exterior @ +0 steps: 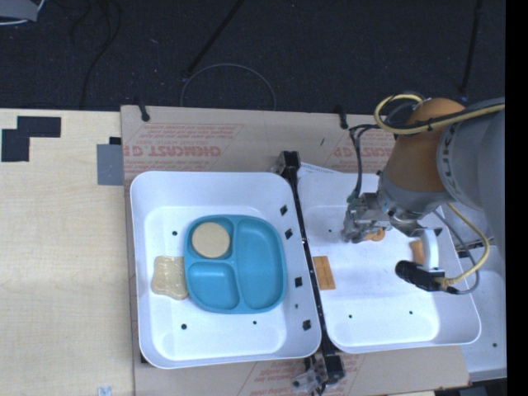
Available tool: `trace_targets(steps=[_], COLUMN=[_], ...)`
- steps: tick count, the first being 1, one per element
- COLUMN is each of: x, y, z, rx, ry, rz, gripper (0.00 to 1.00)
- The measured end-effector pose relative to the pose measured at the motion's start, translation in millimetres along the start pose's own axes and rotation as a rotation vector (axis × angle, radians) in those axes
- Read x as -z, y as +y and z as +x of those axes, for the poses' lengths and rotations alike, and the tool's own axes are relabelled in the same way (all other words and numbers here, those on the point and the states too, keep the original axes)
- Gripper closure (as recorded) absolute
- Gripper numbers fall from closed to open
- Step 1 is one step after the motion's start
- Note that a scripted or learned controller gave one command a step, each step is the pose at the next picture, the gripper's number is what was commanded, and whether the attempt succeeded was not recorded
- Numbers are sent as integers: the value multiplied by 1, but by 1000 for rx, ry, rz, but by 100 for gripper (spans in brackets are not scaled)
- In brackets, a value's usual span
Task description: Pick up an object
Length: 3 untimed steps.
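Observation:
My gripper (356, 229) is down in the right bin (396, 324), near its back left part. A small orange object (376, 235) lies right beside the gripper, on its right; whether it is held is hidden. Another orange piece (417, 247) shows further right, partly behind the wrist. A flat orange card (323, 272) lies on the bin floor near the divider, in front of the gripper and to its left.
The left bin (157, 320) holds a blue divided tray (247, 283) with a round tan disc (210, 239) in its back left compartment. A pale yellow spongy piece (169, 277) rests against the tray's left side. The arm reaches over the right bin's right half.

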<state>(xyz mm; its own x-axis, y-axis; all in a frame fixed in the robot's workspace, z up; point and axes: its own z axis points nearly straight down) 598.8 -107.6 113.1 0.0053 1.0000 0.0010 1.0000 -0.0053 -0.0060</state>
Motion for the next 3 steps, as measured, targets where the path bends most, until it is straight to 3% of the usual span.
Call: trace_targets(steps=[3], x=[146], y=[-8], z=[-7], rx=[5], ry=[-1], rz=[-8], gripper=[100])
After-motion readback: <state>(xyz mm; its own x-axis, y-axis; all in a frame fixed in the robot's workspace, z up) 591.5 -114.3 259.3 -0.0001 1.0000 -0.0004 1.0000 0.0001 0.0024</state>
